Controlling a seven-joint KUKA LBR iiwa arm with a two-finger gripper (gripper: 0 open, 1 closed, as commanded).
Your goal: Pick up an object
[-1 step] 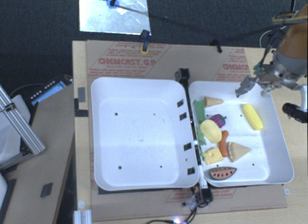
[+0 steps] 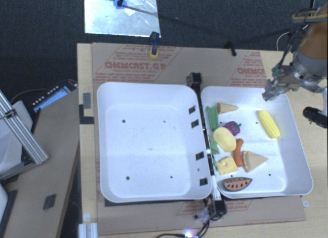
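The right bin (image 2: 294, 145) holds several toy foods: a yellow corn cob (image 2: 269, 124), a cream cone (image 2: 227, 108), a green pod (image 2: 211, 119), purple grapes (image 2: 232, 127), a yellow pear-like fruit (image 2: 224, 139), an orange carrot (image 2: 238, 152), a tan wedge (image 2: 253, 160), a yellow block (image 2: 226, 166) and a watermelon slice (image 2: 236, 184). My gripper (image 2: 270, 92) hangs over the bin's far right corner, above and behind the corn, apart from every object.
The left bin (image 2: 148, 139) sits beside the right one, with black clips along the divider (image 2: 199, 124). A yellow-and-blue clamp (image 2: 154, 45) is at the board's far edge. A silver sheet (image 2: 121, 6) lies behind. Metal rails (image 2: 18, 129) stand at the left.
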